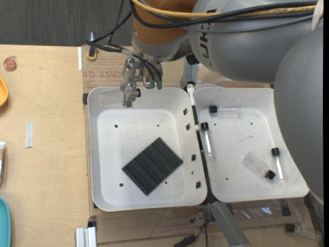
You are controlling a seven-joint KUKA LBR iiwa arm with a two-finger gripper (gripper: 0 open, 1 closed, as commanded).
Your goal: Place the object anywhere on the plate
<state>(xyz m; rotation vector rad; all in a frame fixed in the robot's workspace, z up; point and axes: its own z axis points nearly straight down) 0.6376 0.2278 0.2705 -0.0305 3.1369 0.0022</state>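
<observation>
In the left white bin (pixel 97 138), the dark ribbed plate (pixel 152 165) lies well below the empty, narrowly parted jaws (pixel 128 99).

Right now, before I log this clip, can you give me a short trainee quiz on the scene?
1. True or false: the dark ribbed plate lies in the right bin.
2. The hand hangs over: A) the far left corner of the left bin; B) the plate; C) the right bin.
3. Fill in: the clear tubes with black caps lie in the ___ bin.

Key: 1 false (it lies in the left bin); 2 A; 3 right.
</observation>
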